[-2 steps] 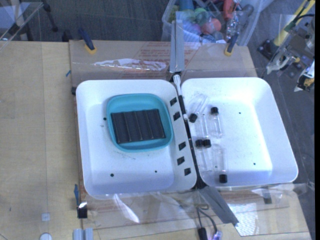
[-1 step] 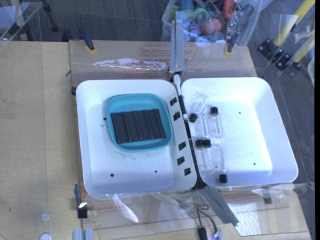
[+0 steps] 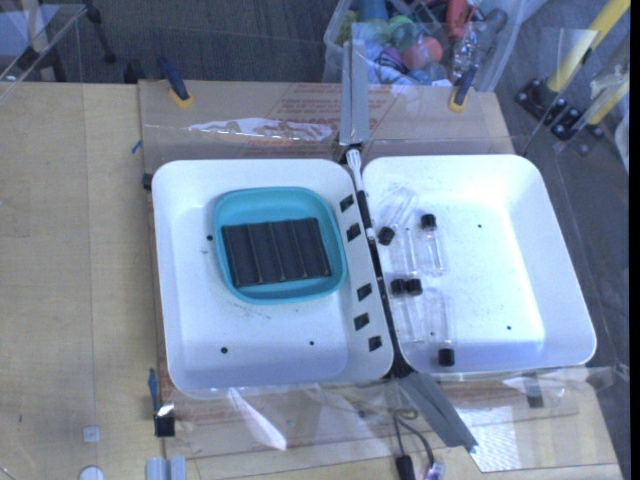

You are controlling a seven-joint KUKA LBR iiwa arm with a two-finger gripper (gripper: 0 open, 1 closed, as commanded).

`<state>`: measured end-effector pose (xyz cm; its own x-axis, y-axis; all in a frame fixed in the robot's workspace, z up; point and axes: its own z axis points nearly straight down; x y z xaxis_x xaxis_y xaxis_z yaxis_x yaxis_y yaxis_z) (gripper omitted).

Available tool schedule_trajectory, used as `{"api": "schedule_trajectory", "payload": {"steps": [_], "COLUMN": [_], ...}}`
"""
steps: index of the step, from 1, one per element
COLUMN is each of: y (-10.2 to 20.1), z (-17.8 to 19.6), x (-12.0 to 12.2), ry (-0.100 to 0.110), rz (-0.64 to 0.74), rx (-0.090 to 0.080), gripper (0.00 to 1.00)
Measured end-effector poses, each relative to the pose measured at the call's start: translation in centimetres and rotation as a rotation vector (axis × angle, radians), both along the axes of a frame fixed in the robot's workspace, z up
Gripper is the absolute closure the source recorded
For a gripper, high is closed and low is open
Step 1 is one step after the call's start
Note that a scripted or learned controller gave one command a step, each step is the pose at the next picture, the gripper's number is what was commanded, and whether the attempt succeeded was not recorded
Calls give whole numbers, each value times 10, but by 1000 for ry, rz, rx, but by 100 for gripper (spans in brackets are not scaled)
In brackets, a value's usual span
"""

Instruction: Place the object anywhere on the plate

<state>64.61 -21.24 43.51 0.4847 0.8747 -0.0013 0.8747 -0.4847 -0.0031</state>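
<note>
Pale wood makes up the surface point(image 3: 70, 268), with a sheet of cardboard point(image 3: 250, 108) laid under two white bins that sit side by side, their inner rims touching. At the far edge, behind them, a clear tub point(image 3: 420, 18) is heaped with colourful odds and ends. The left bin point(image 3: 190, 348) holds a teal plate point(image 3: 225, 213) set a little above its middle, and on the plate lies a dark ribbed slab point(image 3: 275, 251) covering most of its floor. The right bin point(image 3: 520, 268) holds several clear vials point(image 3: 432, 253) with black caps, all lying flat and loosely strung along its left side, close to the shared rim, well apart from the plate. One capped vial point(image 3: 440, 333) lies nearest the front wall.
</note>
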Motion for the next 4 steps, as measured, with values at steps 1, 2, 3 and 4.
{"api": "schedule_trajectory", "payload": {"steps": [1,2,3,4], "y": [7,-1,3,-2], "z": [-117,-4,0,-110], "x": [21,22,22,21], "ry": [-1,-4,-5,-3], "rz": [72,25,254,437], "rx": [1,-1,-2,2], "gripper": [0,0,0,0]}}
